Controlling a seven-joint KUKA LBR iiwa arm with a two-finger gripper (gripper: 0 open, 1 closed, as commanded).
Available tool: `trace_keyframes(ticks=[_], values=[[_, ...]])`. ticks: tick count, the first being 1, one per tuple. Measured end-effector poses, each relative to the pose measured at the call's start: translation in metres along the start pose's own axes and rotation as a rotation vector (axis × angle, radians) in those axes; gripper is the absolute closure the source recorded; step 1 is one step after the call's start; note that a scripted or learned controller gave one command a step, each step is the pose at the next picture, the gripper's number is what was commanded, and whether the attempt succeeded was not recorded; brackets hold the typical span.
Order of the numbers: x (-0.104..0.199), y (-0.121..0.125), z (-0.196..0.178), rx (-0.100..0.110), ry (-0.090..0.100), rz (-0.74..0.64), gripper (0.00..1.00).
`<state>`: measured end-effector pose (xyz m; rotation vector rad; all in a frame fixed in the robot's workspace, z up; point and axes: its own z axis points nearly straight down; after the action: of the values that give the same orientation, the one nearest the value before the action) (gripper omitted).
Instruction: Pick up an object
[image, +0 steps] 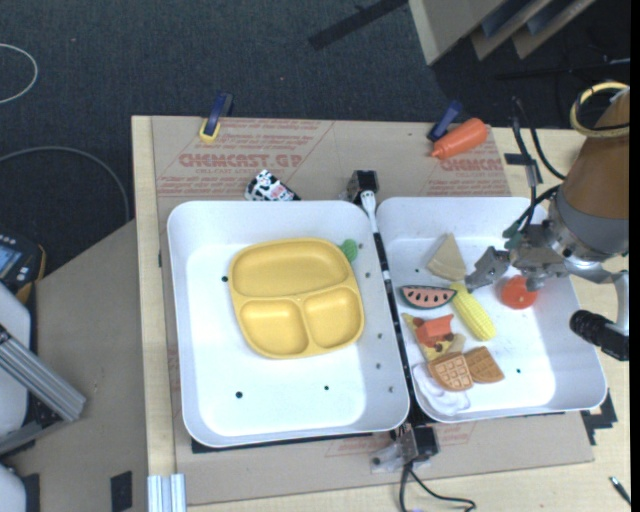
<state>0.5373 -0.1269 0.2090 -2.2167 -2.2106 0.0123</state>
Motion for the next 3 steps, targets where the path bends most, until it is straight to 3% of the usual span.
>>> trace_keyframes(ticks=[1,3], values=[[0.0,0.003,-0.007,-0.013,-0.002,-0.003,0.0],[-0.005,-0.007,0.087,-0.007,0.0,-0.001,0.0]])
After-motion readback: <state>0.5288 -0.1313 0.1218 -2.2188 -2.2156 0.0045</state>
